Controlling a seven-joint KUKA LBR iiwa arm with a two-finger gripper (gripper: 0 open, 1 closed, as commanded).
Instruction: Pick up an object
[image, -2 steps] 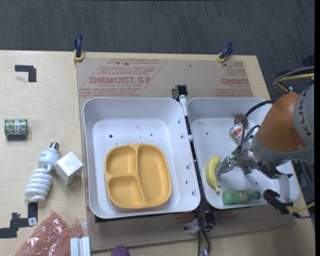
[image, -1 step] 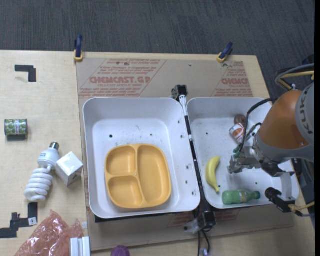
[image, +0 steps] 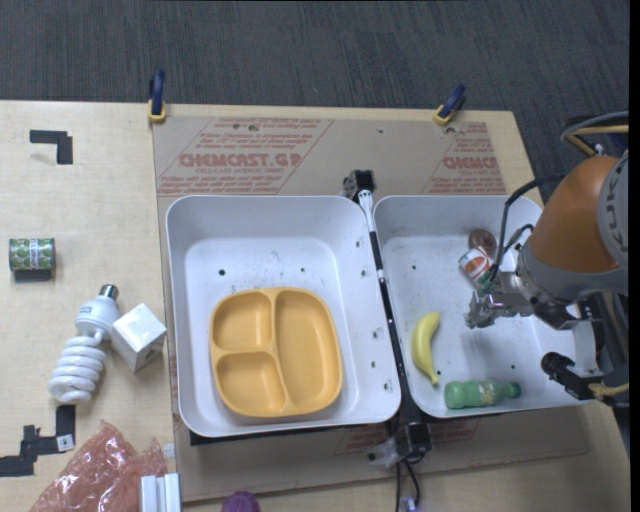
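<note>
Two shallow white bins side by side on a brown board. Left bin (image: 190, 240): an orange-yellow divided plastic tray (image: 275, 352) with three compartments. Right bin (image: 440, 215): a yellow banana (image: 427, 344) near the centre, a green plastic bottle (image: 482, 393) lying on its side by the near wall, and a small red-and-white can (image: 474, 264). The grey arm's two-finger gripper (image: 482, 312) is low in the right bin, between can and bottle, right of the banana.

A spiral bulb (image: 80, 352), white cube (image: 139, 336) and green roll (image: 31, 256) lie beside the bins.
</note>
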